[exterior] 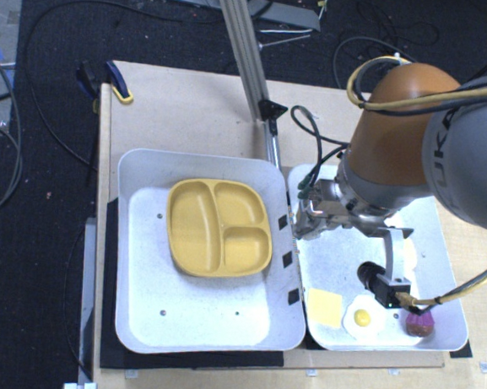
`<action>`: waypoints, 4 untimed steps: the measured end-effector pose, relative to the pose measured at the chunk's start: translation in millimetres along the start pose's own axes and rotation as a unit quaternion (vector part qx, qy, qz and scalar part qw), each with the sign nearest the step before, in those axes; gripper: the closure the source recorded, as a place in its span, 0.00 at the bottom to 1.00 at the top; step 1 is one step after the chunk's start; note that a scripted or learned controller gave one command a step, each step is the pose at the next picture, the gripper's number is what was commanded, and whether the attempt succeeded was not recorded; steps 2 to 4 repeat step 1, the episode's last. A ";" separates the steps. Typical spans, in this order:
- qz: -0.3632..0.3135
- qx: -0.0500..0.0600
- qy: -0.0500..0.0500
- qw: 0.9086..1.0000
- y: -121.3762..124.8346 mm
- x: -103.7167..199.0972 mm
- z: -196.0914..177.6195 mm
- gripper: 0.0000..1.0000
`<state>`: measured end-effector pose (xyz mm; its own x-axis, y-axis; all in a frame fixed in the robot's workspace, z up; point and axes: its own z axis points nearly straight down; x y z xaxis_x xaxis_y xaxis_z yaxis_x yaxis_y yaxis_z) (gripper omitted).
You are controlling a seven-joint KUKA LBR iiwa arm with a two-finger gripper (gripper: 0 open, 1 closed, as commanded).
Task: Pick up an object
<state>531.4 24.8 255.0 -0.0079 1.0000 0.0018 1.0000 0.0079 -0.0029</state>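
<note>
In the right bin (446, 249) lie a flat yellow cheese slice (325, 307), a fried egg (362, 318) and a small purplish-red piece (419, 323), all along the front wall. My gripper (307, 222) hangs low over the right bin's left edge, behind the cheese slice and well left of the egg. I see nothing between its tips from this angle. The big grey and orange wrist hides the back of the right bin.
A yellow divided plate (219, 228) rests in the left bin (132, 307), toward its back right. A slanted metal post (249, 59) rises behind the bins. Black clips mark the seam between the bins. Cables trail on the dark floor around the bench.
</note>
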 end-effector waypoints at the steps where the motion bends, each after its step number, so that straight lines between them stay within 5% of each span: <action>1: -0.001 0.000 0.000 1.000 -19.2 60.1 7.4 1.00; 4: -0.001 0.000 0.000 1.000 -19.2 60.1 7.4 1.00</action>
